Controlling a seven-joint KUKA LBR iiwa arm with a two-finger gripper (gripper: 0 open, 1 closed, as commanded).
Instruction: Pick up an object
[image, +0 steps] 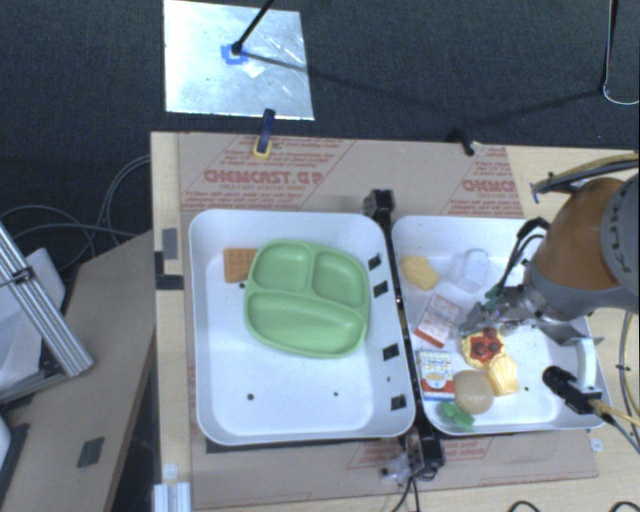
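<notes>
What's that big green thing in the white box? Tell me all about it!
It is a green tray with rounded corners, plastic by the look of it. It has three hollows: two small ones at the far side, one long one nearer. It lies flat, slightly turned, in the left bin, partly covering an orange square.

I see a brown board (300, 175) lying flat on the bench. Two white bins sit on it side by side, the left bin (200, 330) and the right bin (450, 232). Small black clips (380, 290) run down the strip between them. At the top edge of the board there is a blue and yellow clamp (265, 135). Behind it, on the dark carpet (450, 40), lies a shiny metal sheet (200, 60) with a bit of blue tape (235, 55) on it. On my left I see grey cables (120, 185) and a silver rail (35, 300) leaning at a slant.
</notes>
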